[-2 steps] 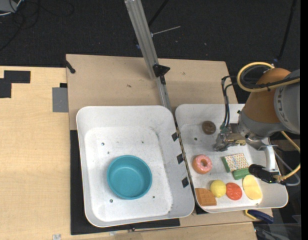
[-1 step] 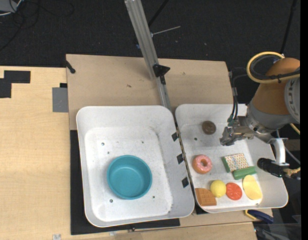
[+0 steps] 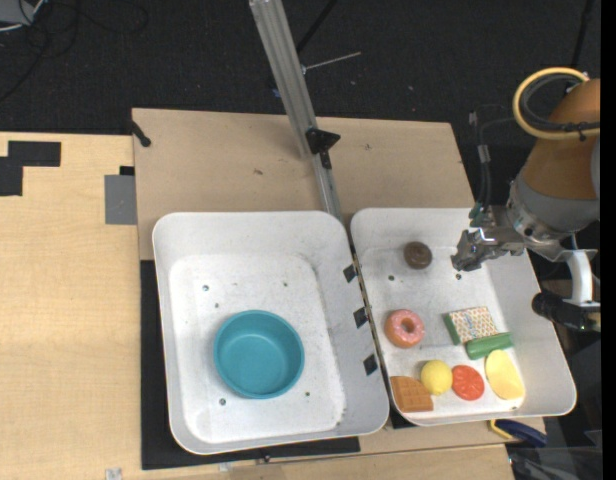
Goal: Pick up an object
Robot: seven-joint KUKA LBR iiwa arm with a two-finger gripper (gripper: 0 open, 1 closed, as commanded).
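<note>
The gripper [image 3: 470, 256] hung beside the small brown ball [image 3: 418, 255] in the right bin [image 3: 548, 388] (whether it was spread, I cannot tell); the ball looked light, hard, liable to roll, best pinched across its middle.

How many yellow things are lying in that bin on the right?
2, both near its front edge: a round lemon-like one and a longer yellow piece at the right corner. None seems hidden.

Even overhead light, bright white bins [image 3: 250, 230] slightly washed out, soft shadows, mildly grainy.
</note>
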